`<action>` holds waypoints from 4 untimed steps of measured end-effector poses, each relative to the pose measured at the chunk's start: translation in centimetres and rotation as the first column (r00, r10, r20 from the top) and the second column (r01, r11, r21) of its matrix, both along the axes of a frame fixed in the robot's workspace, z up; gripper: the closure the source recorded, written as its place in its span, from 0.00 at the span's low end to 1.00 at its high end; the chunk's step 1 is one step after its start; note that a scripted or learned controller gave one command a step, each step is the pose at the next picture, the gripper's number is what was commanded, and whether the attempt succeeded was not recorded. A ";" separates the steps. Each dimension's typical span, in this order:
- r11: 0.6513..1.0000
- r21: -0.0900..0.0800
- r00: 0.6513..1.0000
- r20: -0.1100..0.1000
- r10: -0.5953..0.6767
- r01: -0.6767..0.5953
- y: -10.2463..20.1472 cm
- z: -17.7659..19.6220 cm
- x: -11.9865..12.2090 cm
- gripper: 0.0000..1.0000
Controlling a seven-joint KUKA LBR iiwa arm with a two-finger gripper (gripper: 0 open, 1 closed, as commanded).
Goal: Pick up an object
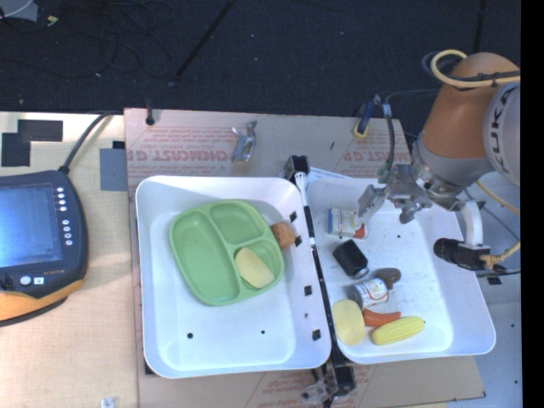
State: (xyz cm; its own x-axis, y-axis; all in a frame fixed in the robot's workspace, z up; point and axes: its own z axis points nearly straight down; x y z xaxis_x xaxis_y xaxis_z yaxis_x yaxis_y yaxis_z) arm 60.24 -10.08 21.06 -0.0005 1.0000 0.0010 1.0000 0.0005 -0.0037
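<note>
Left bin (170, 330) holds green tray (223, 249); right bin (463, 313) has corn (397, 331), can (371, 292); gripper (387, 201) looks spread, probably empty.

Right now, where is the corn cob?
The corn cob lies in the right bin, near its front edge, touching the carrot and right of a pale yellow piece.

Dark carpet floor (255, 41), cables; cardboard-covered bench (195, 138); pendant screen (38, 236) left.
</note>
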 end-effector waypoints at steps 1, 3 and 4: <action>1.000 0.001 1.000 -0.008 0.000 0.000 -0.3 -11.7 0.1 0.00; 1.000 0.005 1.000 0.006 -0.004 0.004 1.4 -10.9 -5.9 1.00; 1.000 0.003 1.000 0.008 0.006 -0.006 7.5 -1.3 -7.8 1.00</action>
